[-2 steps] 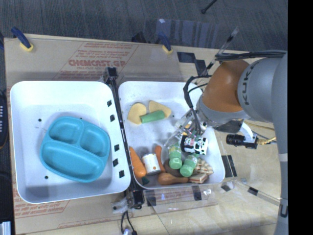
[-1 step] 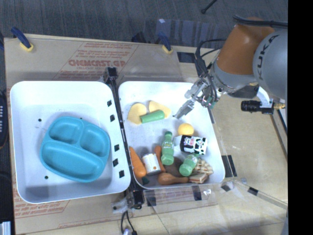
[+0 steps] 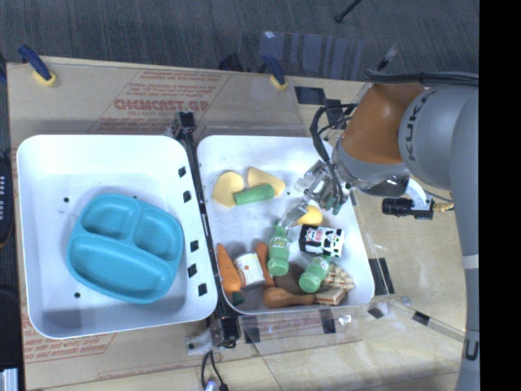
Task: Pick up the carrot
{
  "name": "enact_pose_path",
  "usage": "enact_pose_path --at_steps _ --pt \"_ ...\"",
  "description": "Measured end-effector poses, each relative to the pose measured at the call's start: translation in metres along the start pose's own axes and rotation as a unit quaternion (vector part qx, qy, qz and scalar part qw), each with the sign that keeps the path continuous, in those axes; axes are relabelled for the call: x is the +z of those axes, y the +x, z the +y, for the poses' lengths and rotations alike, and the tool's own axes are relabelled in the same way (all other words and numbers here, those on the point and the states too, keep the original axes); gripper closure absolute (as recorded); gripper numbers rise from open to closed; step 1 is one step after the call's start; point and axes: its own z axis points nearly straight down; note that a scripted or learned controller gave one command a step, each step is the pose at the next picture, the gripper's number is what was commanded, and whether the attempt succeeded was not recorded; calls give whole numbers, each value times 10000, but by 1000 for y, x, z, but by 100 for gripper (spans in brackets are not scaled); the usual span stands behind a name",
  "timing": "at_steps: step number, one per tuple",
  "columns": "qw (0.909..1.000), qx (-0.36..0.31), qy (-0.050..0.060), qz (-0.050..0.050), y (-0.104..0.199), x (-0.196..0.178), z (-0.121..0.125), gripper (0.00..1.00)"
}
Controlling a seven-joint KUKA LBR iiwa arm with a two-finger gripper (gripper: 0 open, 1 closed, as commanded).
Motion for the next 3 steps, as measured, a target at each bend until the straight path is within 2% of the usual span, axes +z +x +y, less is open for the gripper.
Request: enact_pose_path --at_steps 1,2,3 --pt "9978 -660 -1 38 60 15 2 0" --pt "9985 537 29 59 32 15 40 0" --pt "9908 1350 4 0 46 -131 67 0"
